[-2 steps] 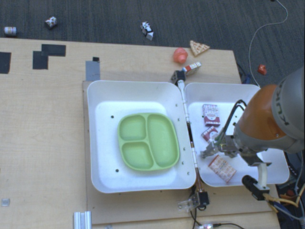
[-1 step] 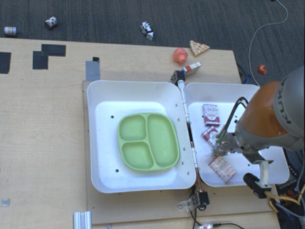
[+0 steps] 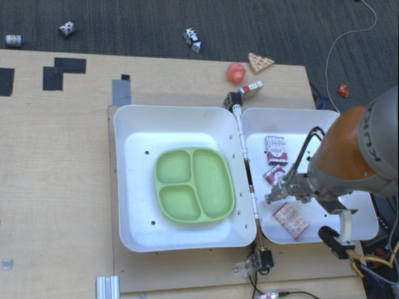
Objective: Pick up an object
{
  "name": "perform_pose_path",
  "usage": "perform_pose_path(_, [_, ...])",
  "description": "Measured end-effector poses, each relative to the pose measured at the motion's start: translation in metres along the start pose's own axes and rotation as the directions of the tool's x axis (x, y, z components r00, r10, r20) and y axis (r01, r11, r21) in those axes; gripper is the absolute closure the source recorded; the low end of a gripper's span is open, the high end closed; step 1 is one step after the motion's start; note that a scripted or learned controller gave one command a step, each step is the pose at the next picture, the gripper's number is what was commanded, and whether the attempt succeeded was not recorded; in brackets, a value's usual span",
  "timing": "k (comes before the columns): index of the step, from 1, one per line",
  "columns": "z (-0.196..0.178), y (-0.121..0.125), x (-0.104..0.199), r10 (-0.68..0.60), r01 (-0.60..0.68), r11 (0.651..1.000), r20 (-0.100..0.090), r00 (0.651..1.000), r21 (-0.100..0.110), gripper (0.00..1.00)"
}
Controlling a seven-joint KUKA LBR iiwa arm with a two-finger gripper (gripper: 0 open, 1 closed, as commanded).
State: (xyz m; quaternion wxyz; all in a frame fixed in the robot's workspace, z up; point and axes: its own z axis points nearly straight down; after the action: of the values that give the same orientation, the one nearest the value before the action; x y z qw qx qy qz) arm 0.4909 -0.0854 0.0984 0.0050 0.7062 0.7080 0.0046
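Three small red-and-white packets lie in the right bin. One packet is near the bin's back, a second packet sits just below it, and a third packet lies near the front. My gripper hangs low over the bin's left half, between the second and third packets and close to the second. Nothing is seen held in it. The grey arm with its orange band covers the right part of the bin.
The left bin holds a green divided plate. Behind the bins on the bench lie a red ball, a pizza-slice toy and a small red-and-white tube. A thin ridge separates the two bins.
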Motion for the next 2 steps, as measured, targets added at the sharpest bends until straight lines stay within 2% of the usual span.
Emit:
perform_pose_path(1, [-0.0104, 0.0015, 0.0008, -0.003, 0.003, 1.000, 0.000, 1.000, -0.004, 1.00])
perform_pose_path(2, [-0.0104, 0.0014, 0.0009, -0.002, 0.002, 1.000, -0.001, 1.000, -0.003, 0.00])
